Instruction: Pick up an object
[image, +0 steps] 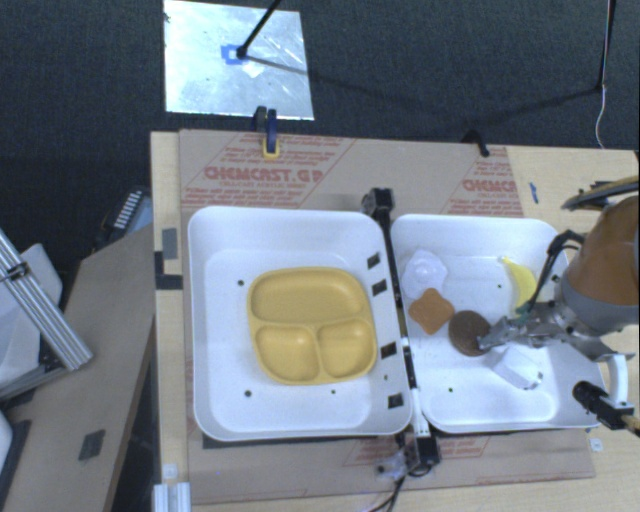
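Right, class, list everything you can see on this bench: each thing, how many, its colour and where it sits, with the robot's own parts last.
Bins: two, white, side by side on the bench.
Divided plate: one, yellow, three compartments, middle of the left bin.
Toast-like piece: one, light brown, right bin, near its left wall.
Round disc: one, dark brown, right bin, just right of the toast-like piece.
Clear plastic item: one, whitish, right bin, upper left.
Yellow item: one, right bin, upper right, partly hidden by the arm.
Arm: one, grey with an orange band, reaching in over the right bin.
Pincer: one, grey, at the disc's right edge.
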